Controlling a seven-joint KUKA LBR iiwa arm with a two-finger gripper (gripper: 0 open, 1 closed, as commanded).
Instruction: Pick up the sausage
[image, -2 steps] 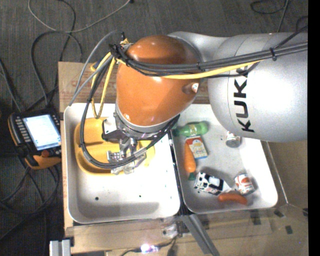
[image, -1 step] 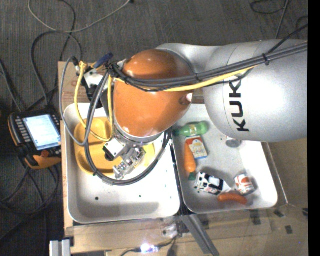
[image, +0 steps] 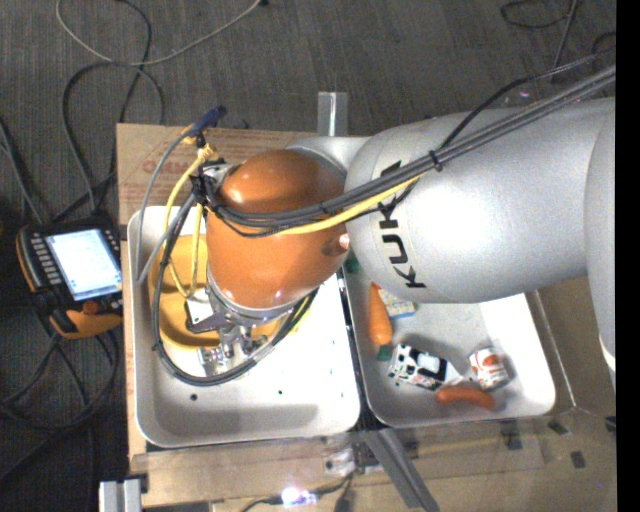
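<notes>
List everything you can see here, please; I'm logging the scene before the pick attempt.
reddish-orange sausage: 1, front of the right bin
orange carrot: 1, left side of the right bin
black-and-white packet: 1, middle of the right bin
small red-and-white can: 1, right bin, right of the packet
yellow object: 1, left bin, partly under the arm
shallow white bins: 2, side by side on the bench
handheld screen pendant: 1, black and orange, on the floor left
grey KUKA arm with orange band: 1, over the left bin
gripper: 1, low in the left bin

"KUKA" on the grey arm (image: 480, 200) (other labels perhaps unreadable)
</notes>
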